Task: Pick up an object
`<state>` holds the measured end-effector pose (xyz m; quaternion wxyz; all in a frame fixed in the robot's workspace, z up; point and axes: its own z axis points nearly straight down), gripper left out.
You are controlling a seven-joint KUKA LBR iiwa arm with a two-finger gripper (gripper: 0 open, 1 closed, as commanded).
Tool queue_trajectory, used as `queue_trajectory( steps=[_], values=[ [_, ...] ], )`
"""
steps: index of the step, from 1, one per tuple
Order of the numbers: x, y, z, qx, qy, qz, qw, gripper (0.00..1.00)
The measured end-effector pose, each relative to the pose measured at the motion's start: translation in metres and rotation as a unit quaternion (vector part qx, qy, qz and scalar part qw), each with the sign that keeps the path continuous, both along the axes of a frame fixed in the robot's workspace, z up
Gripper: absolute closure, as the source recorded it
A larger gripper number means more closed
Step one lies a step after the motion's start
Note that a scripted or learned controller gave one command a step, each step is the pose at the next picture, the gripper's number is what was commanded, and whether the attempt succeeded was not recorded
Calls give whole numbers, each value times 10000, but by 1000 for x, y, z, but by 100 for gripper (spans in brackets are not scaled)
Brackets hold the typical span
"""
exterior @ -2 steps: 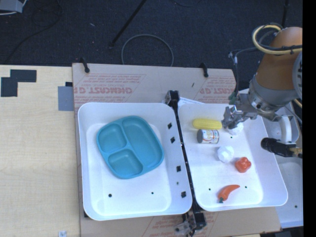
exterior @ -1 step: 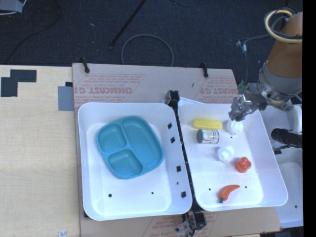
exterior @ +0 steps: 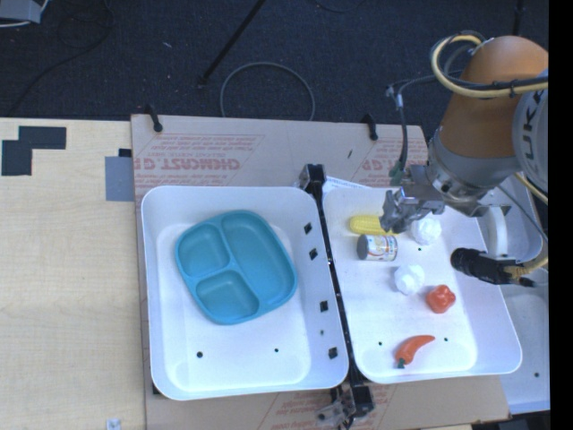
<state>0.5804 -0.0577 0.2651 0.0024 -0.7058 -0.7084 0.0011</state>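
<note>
My gripper [exterior: 398, 213] hangs over the back of the right bin [exterior: 488, 348], close to the right end of a yellow banana-shaped toy [exterior: 363, 224] and just above a small can [exterior: 379, 247] lying on its side. A white lump [exterior: 427, 230] sits right beside the gripper on its right. Nearer the front lie a second white lump [exterior: 408, 279], a red pepper-like toy [exterior: 440, 299] and an orange-red chili [exterior: 414, 348]. Nothing shows as held.
The left bin [exterior: 170, 348] holds a blue divided plate [exterior: 235, 265]. A black divider [exterior: 327, 276] runs between the bins. The grey and orange arm [exterior: 488, 106] looms over the right bin's back right corner.
</note>
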Motion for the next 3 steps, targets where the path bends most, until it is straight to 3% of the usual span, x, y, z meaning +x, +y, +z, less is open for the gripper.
queue_trajectory(
  steps=[2, 3],
  values=[
    [-24, 105, -33, -2, 5, -2, 10000, 100],
    [-35, 148, -29, -6, 4, -3, 10000, 100]
  ],
)
